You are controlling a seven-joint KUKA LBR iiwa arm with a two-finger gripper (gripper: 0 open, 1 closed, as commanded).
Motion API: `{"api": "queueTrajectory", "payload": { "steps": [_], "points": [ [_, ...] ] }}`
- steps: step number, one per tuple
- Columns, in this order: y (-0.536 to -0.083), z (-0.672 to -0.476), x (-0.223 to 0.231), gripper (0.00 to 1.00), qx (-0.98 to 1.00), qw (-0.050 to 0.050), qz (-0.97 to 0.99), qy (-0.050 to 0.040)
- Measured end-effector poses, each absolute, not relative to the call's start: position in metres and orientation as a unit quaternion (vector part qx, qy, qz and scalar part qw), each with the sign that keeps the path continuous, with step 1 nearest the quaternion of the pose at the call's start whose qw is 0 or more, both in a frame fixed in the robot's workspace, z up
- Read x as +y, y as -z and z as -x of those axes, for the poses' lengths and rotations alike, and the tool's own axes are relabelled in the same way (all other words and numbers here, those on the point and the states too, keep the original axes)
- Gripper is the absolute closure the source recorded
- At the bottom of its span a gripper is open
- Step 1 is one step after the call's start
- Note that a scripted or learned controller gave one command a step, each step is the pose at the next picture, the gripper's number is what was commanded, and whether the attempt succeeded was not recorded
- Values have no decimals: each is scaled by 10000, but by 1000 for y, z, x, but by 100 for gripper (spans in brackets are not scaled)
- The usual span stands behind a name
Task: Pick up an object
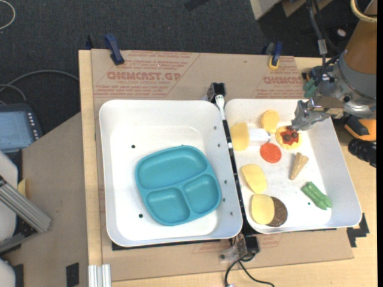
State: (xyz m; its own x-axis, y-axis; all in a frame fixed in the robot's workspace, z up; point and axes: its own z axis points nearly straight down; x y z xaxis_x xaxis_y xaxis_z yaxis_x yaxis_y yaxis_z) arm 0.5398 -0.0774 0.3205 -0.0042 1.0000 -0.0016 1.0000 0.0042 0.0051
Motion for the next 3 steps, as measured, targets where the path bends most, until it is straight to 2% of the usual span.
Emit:
{"api": "queueTrajectory", "payload": {
  "steps": [1, 2, 3],
  "points": [
    [-300, -486, -129, 100, 7049, -20, -7093, 17],
    [-295, -512, -81, 100, 7088, 8, -7054, -8],
    [-294, -485, -74, 100, 7071, -17, -7071, 7]
  ]
}}
